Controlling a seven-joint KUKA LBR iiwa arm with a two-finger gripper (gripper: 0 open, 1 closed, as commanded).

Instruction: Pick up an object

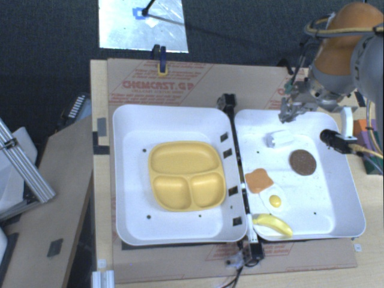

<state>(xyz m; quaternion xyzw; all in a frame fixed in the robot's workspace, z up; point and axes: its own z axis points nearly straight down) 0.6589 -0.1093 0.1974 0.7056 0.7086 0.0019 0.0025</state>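
1. Two shallow white bins sit side by side on a sheet of brown cardboard (180, 80) printed with red lettering, which covers the bench; dark carpet-like floor lies beyond it on the far side
2. A shiny silver square panel (143, 17) lies on the dark floor at the far side, and a blue and yellow clamp (161, 60) grips the far edge of the cardboard
3. Left bin (129, 161) holds a yellow plate with three compartments (186, 176), lying flat near the bin's middle
4. Right bin (345, 203) holds several small items: a clear pale object (279, 139) at the far side, a round brown patty (303, 162) to the right of centre, an orange slice (258, 180) near the left wall, a toy fried egg (274, 200) just nearer than the slice, and a yellow banana (273, 224) at the near left corner
5. Gripper (290, 113) hangs over the far edge of the right bin, just beyond the clear pale object and well apart from the banana and egg
6. I cannot tell how the gripper is set; nothing is seen held in it
7. Grey arm (360, 59) with its orange band (345, 35) reaches in from the far right, wrist angled down and to the left toward the bin
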